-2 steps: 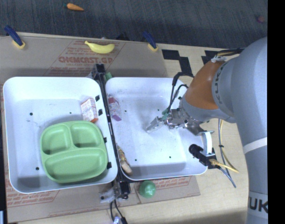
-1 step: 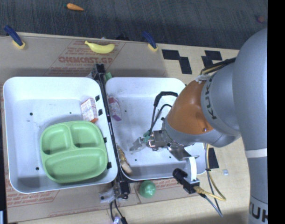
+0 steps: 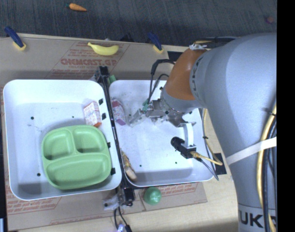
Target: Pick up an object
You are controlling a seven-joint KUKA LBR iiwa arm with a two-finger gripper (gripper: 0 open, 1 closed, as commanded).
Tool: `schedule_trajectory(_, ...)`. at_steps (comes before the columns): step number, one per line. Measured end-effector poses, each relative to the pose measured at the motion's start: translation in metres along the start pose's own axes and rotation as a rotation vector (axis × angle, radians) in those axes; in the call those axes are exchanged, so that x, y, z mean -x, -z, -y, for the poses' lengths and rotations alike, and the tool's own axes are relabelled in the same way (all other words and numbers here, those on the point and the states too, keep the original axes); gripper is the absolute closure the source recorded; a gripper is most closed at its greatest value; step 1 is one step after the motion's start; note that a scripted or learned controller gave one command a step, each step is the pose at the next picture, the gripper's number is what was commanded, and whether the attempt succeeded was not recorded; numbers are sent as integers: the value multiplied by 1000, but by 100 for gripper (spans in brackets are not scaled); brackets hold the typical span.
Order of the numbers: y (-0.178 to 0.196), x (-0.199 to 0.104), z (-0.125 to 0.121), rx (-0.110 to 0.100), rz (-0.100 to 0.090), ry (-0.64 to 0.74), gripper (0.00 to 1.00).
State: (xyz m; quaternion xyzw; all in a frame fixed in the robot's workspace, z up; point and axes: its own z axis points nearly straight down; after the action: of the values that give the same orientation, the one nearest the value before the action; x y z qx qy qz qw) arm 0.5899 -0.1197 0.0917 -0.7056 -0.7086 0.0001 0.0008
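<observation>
Okay, gripper (image 3: 136, 117) low in right bin (image 3: 157, 154), grip state unreadable from here. Pink packet (image 3: 117, 111) just left of its tip, apart; tan object (image 3: 128, 169) well below-left by bin wall; green tray (image 3: 77, 156) farther left.

Robotics lab: iiwa arm (image 3: 234, 91) over clamped cardboard bench (image 3: 75, 62).
</observation>
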Motion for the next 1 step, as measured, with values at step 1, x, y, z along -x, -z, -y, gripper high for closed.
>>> schedule_trajectory(1,10,0,0,-1,-1,5,100)
